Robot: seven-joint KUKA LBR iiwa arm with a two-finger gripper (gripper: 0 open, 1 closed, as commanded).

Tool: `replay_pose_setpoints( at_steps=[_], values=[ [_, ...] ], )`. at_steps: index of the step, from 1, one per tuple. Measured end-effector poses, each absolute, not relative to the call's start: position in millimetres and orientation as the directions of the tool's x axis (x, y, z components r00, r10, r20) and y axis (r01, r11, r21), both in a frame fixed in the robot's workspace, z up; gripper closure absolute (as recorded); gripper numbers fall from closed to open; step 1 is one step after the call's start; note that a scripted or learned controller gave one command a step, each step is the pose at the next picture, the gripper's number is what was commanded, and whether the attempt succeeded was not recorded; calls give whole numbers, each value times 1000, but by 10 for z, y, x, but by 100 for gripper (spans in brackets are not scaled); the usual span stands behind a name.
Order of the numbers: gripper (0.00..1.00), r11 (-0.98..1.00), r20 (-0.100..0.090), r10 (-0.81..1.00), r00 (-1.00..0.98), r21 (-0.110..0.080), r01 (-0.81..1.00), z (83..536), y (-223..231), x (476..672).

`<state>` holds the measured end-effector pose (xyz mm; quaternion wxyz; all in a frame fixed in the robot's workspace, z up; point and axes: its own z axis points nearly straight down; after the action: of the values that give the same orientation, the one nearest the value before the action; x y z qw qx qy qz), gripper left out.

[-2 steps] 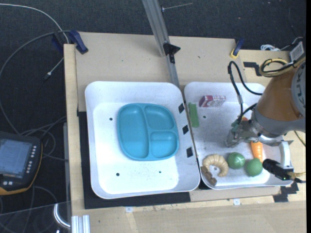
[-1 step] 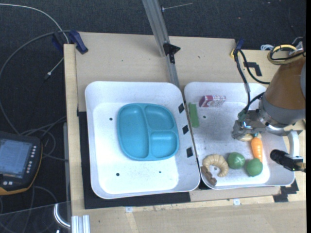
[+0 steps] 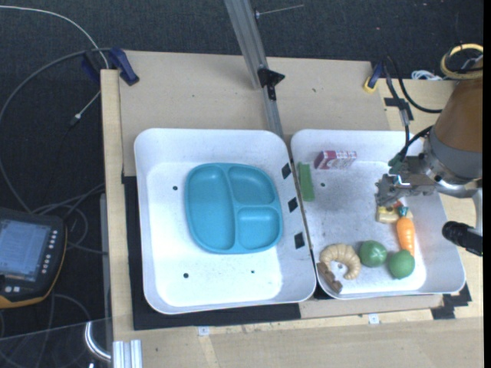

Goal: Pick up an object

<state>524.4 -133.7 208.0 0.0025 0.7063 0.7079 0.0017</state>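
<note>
My gripper (image 3: 390, 195) hangs over the right side of the right bin (image 3: 337, 205), just above a small yellow piece (image 3: 385, 215). An orange carrot (image 3: 406, 234) lies right beside that piece, toward the bin's front. Further forward sit two green round fruits (image 3: 372, 253) (image 3: 400, 264) and a tan croissant (image 3: 341, 259). A pink and white box (image 3: 336, 158) rests near the bin's back wall, and a flat green strip (image 3: 306, 181) lies along its left wall.
The left bin (image 3: 153, 205) holds a blue divided plate (image 3: 232, 208). A grey metal post (image 3: 249, 37) rises from the back of the bench between the bins. The arm's orange band and grey wrist (image 3: 460, 129) stand over the right bin's right edge.
</note>
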Motion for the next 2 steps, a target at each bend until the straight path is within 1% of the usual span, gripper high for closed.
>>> replay_pose_setpoints(
  at_steps=[1, 2],
  values=[
    [100, 3, -2, 1000, -3, 8, 1000, 2699, -1289, 5307],
    [100, 7, 1, 1000, -7, 4, 1000, 2721, -717, 5524]
  ],
)
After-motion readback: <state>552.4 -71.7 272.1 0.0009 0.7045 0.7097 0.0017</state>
